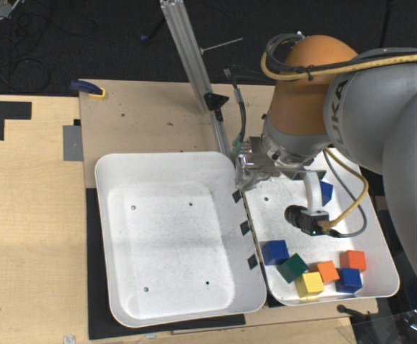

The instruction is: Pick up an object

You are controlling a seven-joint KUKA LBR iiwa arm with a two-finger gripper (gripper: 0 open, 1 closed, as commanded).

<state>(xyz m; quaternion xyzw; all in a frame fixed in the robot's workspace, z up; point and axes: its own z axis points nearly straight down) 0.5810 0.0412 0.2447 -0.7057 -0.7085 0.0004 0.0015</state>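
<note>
Several small cubes lie at the near end of the right bin [385, 287]: a blue cube [274, 251], a green cube [292, 267], a yellow cube [309, 284], an orange cube [328, 271], a second blue cube [350, 279] and a red-orange cube [353, 260]. Another blue cube [327, 192] peeks out further back, partly hidden by the wrist. My gripper [248, 165] hangs over the far left corner of the right bin, close to the divide between the bins, well away from the cube cluster. Nothing shows in its grasp.
The left bin [165, 242] sits beside the right one, with black clips along their shared edge [243, 228]. A slanted aluminium rail [194, 63] rises behind the bins, close to the gripper. The big grey arm [380, 120] covers the right bin's far right side.
</note>
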